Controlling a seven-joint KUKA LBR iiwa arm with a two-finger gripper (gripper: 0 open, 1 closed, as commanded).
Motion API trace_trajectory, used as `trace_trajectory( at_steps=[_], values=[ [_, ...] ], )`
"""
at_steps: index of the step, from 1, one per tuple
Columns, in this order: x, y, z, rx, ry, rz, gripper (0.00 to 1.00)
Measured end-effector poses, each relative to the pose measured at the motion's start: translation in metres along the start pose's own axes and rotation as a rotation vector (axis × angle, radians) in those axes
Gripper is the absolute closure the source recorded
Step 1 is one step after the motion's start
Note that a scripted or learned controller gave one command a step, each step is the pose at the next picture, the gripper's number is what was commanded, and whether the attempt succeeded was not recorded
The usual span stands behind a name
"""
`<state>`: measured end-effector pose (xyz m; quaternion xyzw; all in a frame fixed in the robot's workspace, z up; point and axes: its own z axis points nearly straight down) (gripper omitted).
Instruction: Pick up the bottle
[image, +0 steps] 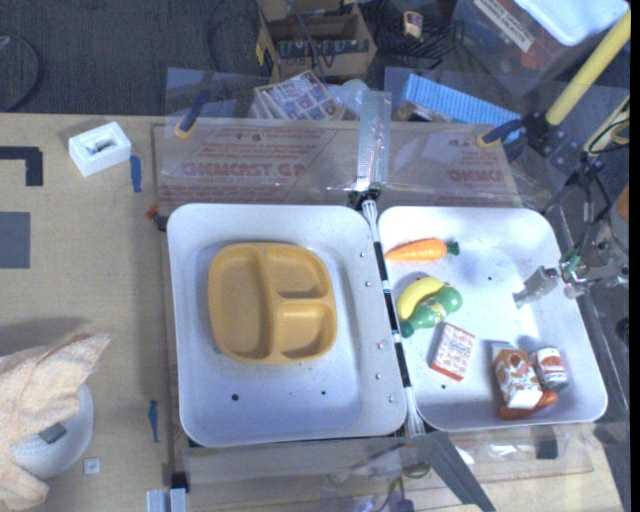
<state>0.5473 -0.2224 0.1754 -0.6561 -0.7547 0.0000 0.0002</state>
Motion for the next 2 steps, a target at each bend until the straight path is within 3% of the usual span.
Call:
trace_trajectory(
  at_steps=[1,2],
  values=[
    [0.064,0.062,0.034,-0.004,-0.003,-0.169,0.0],
    [0.113,0.057,0.088,-0.006,-0.002,0.087,0.0]
  ],
)
